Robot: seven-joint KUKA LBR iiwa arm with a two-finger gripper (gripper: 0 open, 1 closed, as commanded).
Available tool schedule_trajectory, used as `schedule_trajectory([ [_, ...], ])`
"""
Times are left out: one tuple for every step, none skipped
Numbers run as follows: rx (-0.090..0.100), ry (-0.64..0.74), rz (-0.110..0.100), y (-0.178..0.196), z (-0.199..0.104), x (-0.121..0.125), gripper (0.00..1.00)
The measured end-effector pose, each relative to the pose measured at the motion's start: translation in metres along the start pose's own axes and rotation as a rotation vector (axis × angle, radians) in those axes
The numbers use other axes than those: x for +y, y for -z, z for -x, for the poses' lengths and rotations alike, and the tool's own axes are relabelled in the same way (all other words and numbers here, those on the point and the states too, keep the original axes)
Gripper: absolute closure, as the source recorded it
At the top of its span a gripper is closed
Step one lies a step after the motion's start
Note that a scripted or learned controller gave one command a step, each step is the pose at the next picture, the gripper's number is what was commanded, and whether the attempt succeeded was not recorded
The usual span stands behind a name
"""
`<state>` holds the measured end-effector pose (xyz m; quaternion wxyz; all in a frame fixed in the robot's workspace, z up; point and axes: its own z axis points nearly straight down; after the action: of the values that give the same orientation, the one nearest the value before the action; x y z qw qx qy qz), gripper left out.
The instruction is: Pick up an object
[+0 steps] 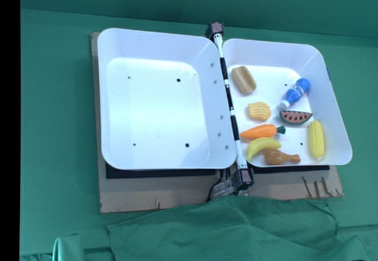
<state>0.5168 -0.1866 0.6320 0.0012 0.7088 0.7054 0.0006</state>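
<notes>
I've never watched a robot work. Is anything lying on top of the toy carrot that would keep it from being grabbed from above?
Nothing covers the carrot. The banana lies close beside it, toward the near rim of the right bin, and may crowd the fingers.

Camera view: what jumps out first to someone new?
The bright toy food clustered in the right bin: an orange carrot beside a yellow banana, a corn cob near the right wall, and a blue bottle above a watermelon slice. The left bin is plain white against the green backdrop.
</notes>
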Motion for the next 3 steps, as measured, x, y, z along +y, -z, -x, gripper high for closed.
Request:
schedule_trajectory([
  [0.000, 0.000, 0.000, 0.000, 0.000, -0.050, 0.00],
  [0.000, 0.000, -0.003, -0.017, 0.001, -0.029, 0.00],
  [-0.001, 0.005, 0.006, 0.001, -0.048, -0.050, 0.00],
])
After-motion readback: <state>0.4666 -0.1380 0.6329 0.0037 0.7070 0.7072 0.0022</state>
